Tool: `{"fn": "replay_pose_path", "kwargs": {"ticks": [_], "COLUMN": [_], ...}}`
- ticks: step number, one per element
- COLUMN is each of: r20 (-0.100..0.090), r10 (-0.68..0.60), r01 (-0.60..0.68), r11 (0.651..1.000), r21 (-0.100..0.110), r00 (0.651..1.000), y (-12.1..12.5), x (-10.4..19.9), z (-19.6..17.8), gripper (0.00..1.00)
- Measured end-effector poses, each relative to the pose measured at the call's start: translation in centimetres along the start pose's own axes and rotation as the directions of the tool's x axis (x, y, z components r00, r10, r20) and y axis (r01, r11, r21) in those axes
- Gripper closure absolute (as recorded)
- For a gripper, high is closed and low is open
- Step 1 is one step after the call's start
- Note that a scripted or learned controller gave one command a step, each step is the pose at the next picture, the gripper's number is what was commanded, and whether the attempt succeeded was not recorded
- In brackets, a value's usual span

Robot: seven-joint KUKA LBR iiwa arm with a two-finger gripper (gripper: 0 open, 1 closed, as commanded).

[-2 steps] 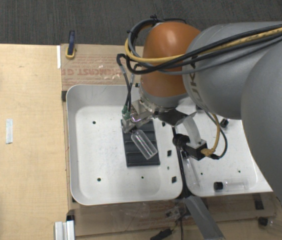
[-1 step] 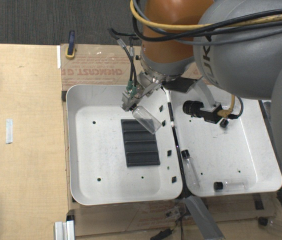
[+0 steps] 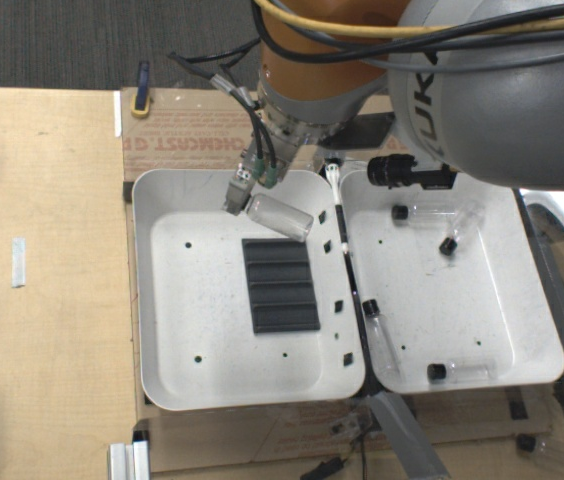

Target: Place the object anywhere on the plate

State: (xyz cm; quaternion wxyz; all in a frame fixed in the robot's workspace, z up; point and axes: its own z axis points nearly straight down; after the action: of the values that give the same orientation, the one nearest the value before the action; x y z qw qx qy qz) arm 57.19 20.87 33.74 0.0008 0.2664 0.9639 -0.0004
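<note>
honestly can't tell my gripper (image 3: 252,183) state, wrist hides it above left bin (image 3: 162,298); blurry clear object (image 3: 282,215) just beside, near black plate (image 3: 280,286).

A ridged block (image 3: 281,286) lies in the left bin (image 3: 167,298).

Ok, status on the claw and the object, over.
Claw low over left bin's back edge. Clear tube lying right by it, grasp unconfirmed. Black ridged plate just below tube, bare; more tubes in right bin.

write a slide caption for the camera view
Arm's hand hovers by a clear tube above the black plate in left bin.
</note>
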Motion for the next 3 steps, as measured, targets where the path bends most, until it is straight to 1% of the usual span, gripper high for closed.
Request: {"fn": "replay_pose_path", "kwargs": {"ticks": [1,2,3], "r20": [-0.002,-0.001,-0.001], "r10": [-0.377,-0.484,-0.473], "r01": [0.377,0.484,0.473], "r11": [0.926,0.875,0.881], "r21": [-0.001,-0.001,-0.002], "r00": [0.926,0.875,0.881], "y": [2.6,2.8,1.6], "x": [-0.6,-0.9,1.1], "z": [6.4,10.3,9.3], "gripper": [1.0,1.0,1.0]}}
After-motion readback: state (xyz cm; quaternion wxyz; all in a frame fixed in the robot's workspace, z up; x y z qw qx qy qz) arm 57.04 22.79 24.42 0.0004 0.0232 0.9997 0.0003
